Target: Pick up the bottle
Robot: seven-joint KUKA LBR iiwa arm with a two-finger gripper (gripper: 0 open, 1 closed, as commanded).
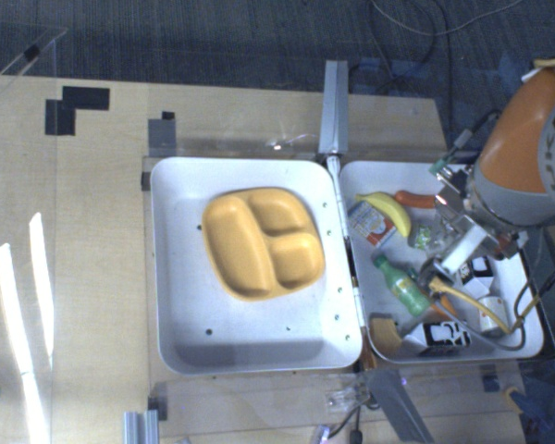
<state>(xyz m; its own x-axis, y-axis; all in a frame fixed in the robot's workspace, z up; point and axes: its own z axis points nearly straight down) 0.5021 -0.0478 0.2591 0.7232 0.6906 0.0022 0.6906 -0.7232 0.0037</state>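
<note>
I am reaching in from the right, my arm (523,169) hanging over the right bin (388,176), and my jaws are hovering low over the middle of that bin. I cannot tell whether the jaws are spread or pressed together. The bottle (402,287) is lying on its side on the floor of the right bin, green, with its cap pointing far and left and its base pointing near and right, toward my jaws. I cannot tell whether I am touching it. A banana (391,211) is lying farther back in the same bin, with a red and white packet (368,222) just left of it. A brown thing (385,333) and a black and white box (444,333) are sitting along the near wall. In the left bin (180,340) a yellow tray (262,241) is resting near the middle. Both bins are sitting side by side on the pale counter (74,248).
</note>
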